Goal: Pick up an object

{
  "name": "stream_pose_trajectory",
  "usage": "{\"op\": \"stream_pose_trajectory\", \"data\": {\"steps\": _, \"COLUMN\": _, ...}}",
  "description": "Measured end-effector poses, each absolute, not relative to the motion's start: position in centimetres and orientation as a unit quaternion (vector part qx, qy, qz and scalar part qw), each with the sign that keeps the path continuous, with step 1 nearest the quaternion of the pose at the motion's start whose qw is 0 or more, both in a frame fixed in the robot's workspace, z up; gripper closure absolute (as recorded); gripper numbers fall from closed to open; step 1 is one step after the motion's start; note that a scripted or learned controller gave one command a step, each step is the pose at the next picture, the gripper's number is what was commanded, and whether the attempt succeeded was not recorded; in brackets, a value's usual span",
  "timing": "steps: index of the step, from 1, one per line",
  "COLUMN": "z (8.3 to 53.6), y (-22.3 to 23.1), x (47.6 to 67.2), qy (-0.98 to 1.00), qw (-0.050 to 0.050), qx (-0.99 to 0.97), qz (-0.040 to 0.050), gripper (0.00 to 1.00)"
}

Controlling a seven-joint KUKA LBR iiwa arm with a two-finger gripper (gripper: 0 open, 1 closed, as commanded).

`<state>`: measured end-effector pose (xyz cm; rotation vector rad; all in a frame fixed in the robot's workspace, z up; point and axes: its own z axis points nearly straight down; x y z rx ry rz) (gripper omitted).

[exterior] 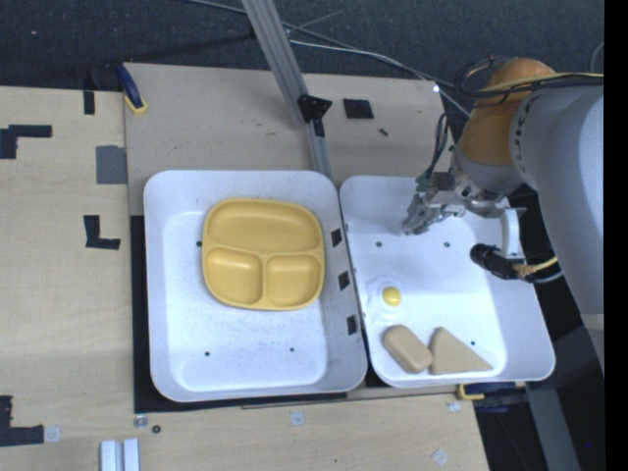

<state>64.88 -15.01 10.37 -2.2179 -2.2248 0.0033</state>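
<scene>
Objects for picking sit in the right bin point(510, 307) on my screen: a small yellow ball point(392, 296) near the bin's middle, a tan oblong piece point(406, 348) close to the front wall, and a tan wedge-shaped piece point(457, 352) just beside it on the right, the two nearly touching. From my remote seat, I see the gripper point(420, 217) poised over the rear part of that bin, well apart from all three items, with nothing visible between its tips. Whether its jaws stand apart or together I cannot tell at this angle and sharpness. Behind the gripper, the grey arm point(559, 155) enters from the right, its orange band point(500, 116) showing above the wrist. In the left bin point(167, 263) lies a yellow divided plate point(263, 253), one wide compartment at the back and two smaller ones at the front, resting flat toward the bin's rear half. A metal bar point(285, 62) slants down from the top edge to the gap between the bins.
</scene>
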Motion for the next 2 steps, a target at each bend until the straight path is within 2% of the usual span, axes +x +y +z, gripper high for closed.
{"op": "stream_pose_trajectory", "data": {"steps": 2, "z": 19.7, "y": -15.9, "x": 66.2, "qy": -0.708, "qw": -0.002, "qx": -0.706, "qz": -0.0011, "gripper": 1.0}}
